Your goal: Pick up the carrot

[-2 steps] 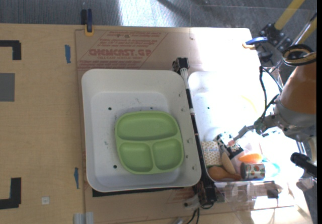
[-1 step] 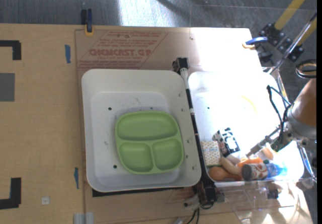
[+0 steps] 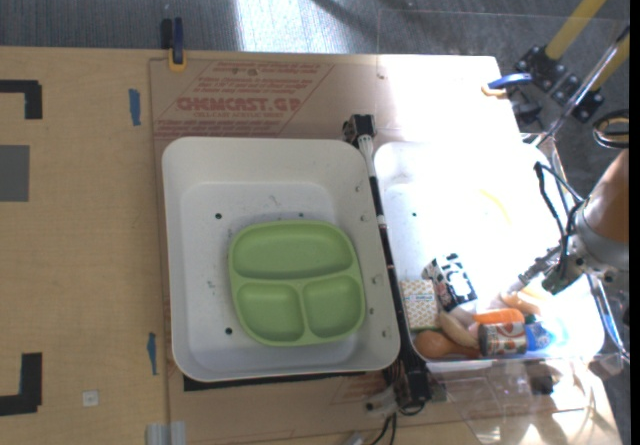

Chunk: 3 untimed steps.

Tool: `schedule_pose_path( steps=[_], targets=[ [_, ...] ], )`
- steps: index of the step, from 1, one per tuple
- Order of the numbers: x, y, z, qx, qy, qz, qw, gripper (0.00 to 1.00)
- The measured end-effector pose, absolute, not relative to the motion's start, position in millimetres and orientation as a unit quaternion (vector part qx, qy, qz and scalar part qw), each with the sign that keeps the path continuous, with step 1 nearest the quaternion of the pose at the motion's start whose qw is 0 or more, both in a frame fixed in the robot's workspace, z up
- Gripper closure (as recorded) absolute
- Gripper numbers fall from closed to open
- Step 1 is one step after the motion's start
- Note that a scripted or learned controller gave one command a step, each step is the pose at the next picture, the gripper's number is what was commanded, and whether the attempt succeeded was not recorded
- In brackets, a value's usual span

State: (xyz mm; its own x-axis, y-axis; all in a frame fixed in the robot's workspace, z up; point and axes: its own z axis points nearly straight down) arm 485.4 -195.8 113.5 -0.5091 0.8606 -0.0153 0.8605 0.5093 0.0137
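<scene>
Camera view: the gripper (image 3: 535,281) hangs low at the right bin's (image 3: 440,168) near right corner, just above the carrot (image 3: 500,316); glare keeps me from telling its state. The carrot lies among a can (image 3: 503,338), a black-and-white packet (image 3: 455,280) and a dotted box (image 3: 419,302). The left bin (image 3: 195,263) holds a green divided plate (image 3: 296,282).

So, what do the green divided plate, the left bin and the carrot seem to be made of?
The green plate looks like moulded plastic or silicone: one even matte colour, rounded compartment edges. The left bin seems to be hard white plastic with a smooth, slightly soiled surface. The carrot is orange with a soft sheen, probably a plastic toy, but it is too small to be sure.
</scene>
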Motion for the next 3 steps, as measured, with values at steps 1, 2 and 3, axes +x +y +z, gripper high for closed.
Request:
schedule_pose_path(
  steps=[1,2,3],
  targets=[
    [520.8,-119.3,187.6,0.496,0.869,0.0039,0.005,1.0],
    [528.6,-86.0,189.7,0.285,0.958,0.0011,0.004,1.0],
    [507.3,-28.1,185.0,0.214,0.977,0.001,0.0,1.0]
  ],
)
